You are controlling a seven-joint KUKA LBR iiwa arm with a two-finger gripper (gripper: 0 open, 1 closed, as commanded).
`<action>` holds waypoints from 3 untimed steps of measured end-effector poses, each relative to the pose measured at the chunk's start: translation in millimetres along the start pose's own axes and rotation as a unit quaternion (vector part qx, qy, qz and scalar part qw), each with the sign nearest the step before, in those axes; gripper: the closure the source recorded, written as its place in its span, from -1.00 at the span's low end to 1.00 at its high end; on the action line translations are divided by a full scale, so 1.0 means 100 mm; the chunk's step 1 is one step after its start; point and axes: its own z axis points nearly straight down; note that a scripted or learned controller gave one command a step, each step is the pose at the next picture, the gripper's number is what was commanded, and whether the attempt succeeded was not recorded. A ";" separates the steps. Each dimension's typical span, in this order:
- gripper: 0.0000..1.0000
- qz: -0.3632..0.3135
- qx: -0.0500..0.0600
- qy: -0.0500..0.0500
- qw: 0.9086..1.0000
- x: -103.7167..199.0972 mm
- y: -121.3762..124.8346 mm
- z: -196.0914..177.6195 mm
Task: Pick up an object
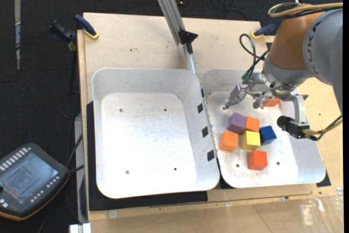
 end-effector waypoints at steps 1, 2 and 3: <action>-1.00 0.001 0.000 0.000 1.000 -0.10 0.02 0.54; -1.00 0.000 -0.002 0.000 1.000 -0.09 0.02 0.61; 1.00 0.000 -0.004 0.000 1.000 -0.10 0.03 0.50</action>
